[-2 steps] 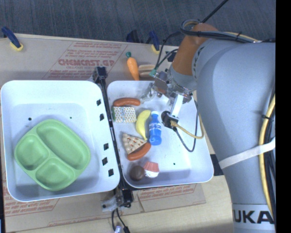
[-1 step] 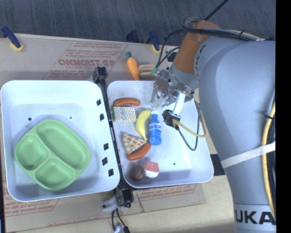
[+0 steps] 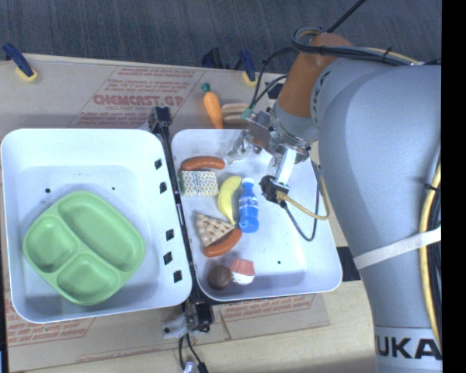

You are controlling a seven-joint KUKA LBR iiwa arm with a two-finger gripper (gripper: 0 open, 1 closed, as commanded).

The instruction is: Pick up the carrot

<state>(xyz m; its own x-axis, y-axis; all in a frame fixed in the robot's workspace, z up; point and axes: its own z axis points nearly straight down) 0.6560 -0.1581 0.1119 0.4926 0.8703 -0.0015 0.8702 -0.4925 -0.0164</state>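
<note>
The orange, green-topped plastic carrot (image 3: 212,108) lies on cardboard outside the right white bin (image 3: 314,266) holding toy foods; a green divided plate (image 3: 83,246) fills the left bin (image 3: 15,162).

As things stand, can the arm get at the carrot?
Probably yes. The carrot lies on the cardboard just beyond the right bin's far rim, with nothing on top of it. The gripper hangs close by, over that bin's far end. A tan item lying beside the carrot could crowd a grasp.

Arm (image 3: 388,208) cut off by edge; perhaps jaws too small.
</note>
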